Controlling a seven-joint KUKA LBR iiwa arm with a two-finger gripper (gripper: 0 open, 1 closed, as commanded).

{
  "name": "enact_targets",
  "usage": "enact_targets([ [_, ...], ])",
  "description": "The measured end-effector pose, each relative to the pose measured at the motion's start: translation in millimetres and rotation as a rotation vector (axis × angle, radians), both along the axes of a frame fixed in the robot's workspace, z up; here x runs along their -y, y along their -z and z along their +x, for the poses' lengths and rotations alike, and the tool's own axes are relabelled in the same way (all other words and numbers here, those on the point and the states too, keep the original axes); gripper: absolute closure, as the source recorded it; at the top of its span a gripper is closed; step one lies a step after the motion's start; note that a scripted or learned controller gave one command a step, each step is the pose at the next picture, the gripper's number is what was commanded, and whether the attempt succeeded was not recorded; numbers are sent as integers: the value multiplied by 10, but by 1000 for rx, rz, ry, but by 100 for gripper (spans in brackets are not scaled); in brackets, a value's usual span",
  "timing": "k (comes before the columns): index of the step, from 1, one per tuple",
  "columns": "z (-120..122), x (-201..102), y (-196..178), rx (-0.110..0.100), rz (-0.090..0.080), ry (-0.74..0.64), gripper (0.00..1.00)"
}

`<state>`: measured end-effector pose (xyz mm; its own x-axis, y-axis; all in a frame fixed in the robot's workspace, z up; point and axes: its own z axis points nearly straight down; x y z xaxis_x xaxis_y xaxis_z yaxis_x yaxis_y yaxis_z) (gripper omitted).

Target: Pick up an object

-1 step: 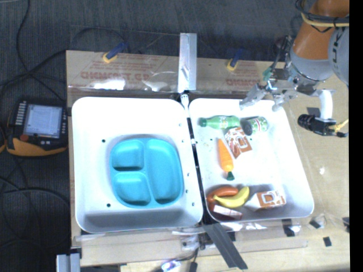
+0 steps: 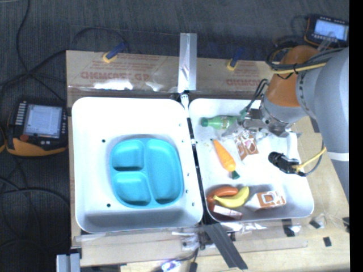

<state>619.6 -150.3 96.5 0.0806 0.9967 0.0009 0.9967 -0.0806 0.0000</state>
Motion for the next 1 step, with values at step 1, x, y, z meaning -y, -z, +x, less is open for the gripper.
enact_targets([
  [1,6,-9,-93,0,2,-3,100],
])
